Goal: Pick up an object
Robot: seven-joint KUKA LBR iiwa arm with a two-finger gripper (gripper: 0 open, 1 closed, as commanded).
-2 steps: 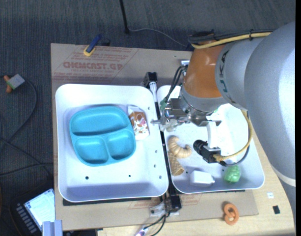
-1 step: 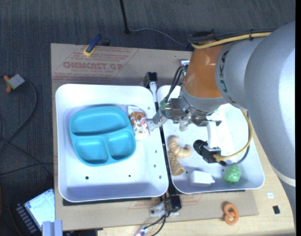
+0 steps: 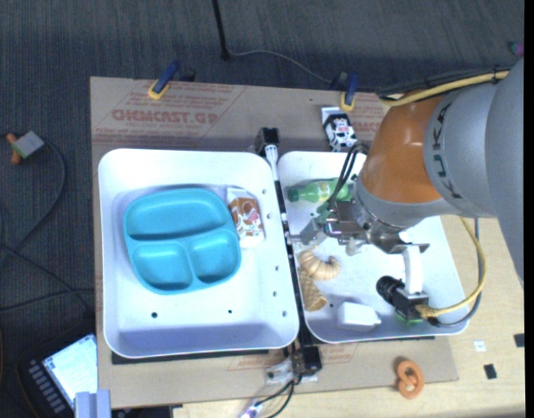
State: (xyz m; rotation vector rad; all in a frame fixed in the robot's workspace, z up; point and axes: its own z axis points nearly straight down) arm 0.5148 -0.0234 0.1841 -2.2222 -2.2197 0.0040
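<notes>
Gripper point(image 3: 336, 231) low in the right bin point(image 3: 449, 320), jaw state impossible to tell.
Croissant-shaped toy point(image 3: 321, 268) just below it: light, ridged, probably firm; pinch across the middle.

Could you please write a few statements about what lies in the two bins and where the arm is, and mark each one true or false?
1. The blue divided tray lies in the left bin. True.
2. The arm's end effector is over the left bin. False: it is over the right bin.
3. A green bottle lies near the far end of the right bin. True.
4. A small snack packet sits beside the blue tray in the left bin. True.
5. The white block sits in the left bin. False: it is in the right bin, near its front edge.
6. The orange pretzel-shaped piece lies inside the right bin. False: it lies on the bench outside it.
</notes>
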